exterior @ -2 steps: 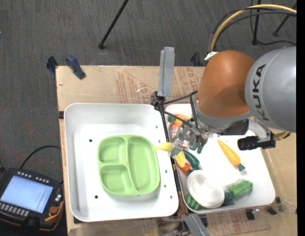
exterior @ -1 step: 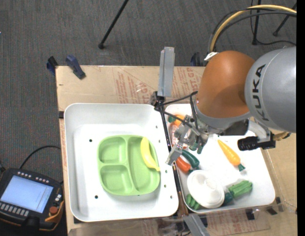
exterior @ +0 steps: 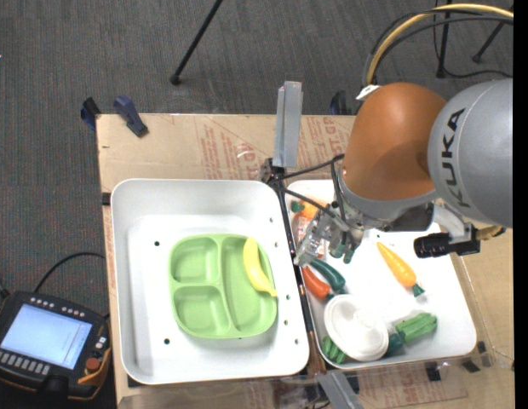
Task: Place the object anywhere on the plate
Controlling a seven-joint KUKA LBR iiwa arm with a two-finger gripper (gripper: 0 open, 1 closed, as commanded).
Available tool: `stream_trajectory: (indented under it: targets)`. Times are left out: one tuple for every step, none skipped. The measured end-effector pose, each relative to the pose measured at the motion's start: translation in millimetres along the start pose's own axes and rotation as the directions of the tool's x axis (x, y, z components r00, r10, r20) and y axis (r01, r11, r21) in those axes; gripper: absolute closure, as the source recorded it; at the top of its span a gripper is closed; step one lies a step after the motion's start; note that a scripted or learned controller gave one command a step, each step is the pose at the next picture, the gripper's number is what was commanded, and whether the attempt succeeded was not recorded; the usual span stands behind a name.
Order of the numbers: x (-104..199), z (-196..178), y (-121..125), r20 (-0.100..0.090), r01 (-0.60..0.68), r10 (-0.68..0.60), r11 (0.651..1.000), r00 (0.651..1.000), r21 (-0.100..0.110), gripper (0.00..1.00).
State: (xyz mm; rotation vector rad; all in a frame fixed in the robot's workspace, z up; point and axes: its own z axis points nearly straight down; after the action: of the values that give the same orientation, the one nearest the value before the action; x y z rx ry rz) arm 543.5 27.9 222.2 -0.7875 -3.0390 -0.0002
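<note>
Banana (exterior: 258, 267) lying on green plate (exterior: 221, 290), fingers (exterior: 332, 244) over right bin, grip unclear

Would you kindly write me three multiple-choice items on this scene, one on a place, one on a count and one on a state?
1. Where does the banana lie?
A. On the green plate
B. In the right bin
C. On the floor

2. How many compartments has the plate?
A. One
B. Three
C. Six

3. How does the white bowl stand?
A. Upright in the right bin
B. Stacked on the plate
C. Hanging from the gripper

Key: 1 A, the banana lies across the plate's right compartment; 2 B, two ridges split it in three; 3 A, the bowl sits open side up near the bin's front edge.
</note>
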Motion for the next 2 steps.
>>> stream_trajectory:
  targets:
    - [0.1,0.5,0.0,-0.001,0.0,0.0,1.0,1.0,0.001,0.0]
    - [-0.5,-8.5,0.1,-0.001,0.002,-0.002,1.0,1.0,0.0,1.0]
